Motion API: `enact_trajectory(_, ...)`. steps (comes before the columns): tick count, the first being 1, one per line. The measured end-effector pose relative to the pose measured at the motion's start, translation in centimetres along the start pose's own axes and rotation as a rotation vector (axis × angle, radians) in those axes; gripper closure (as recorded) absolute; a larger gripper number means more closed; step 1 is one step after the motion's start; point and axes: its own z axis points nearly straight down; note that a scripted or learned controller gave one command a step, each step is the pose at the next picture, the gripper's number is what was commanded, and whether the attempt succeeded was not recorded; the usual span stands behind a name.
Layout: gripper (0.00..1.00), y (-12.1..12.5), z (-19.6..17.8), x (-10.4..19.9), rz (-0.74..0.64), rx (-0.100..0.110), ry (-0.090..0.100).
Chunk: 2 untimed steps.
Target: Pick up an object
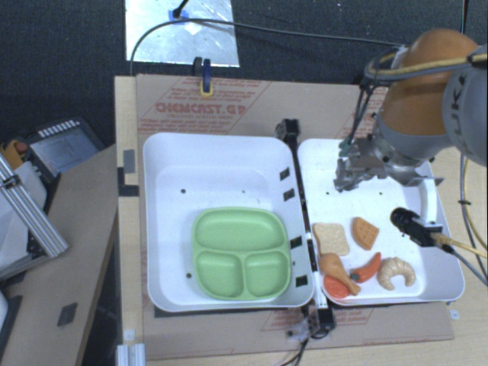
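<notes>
Your candidates are the toy foods clustered in the right bin (320, 157). All of them lie nearer the front edge than the gripper (349, 177), and none is directly under it. The orange wedge (364, 232) and the pale toast slice (331, 239) are closest to the gripper: the wedge is almost straight in front of it, and the toast is in front and slightly toward the divider. Farther out, near the bin's front wall, lie a drumstick (338, 268), a red-orange pepper-like piece (367, 266) and a croissant (396, 273). The drumstick and the red piece are crowded together.

The gripper hangs over bare floor in the far part of that bin, with no object showing in it. You cannot tell from this angle whether it is spread or closed, so confirm that it is spread before you descend.

The wedge looks like the best choice. It stands apart from its neighbours and seems thick enough to pinch, whereas the toast lies flat and would probably slip. Bring the gripper forward until it is centred over the wedge, then turn it to close across the narrow side. Go down close to the floor, close firmly and lift straight up, so the toast beside it is not dragged along.

The left bin (175, 174), across the divider from the gripper, holds a green divided plate (240, 252) that you need not touch.
</notes>
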Motion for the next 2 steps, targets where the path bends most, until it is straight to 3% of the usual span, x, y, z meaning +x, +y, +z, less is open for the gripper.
enact_trajectory(2,1.00,2.4,1.1,10.5,-0.001,-0.001,0.001)
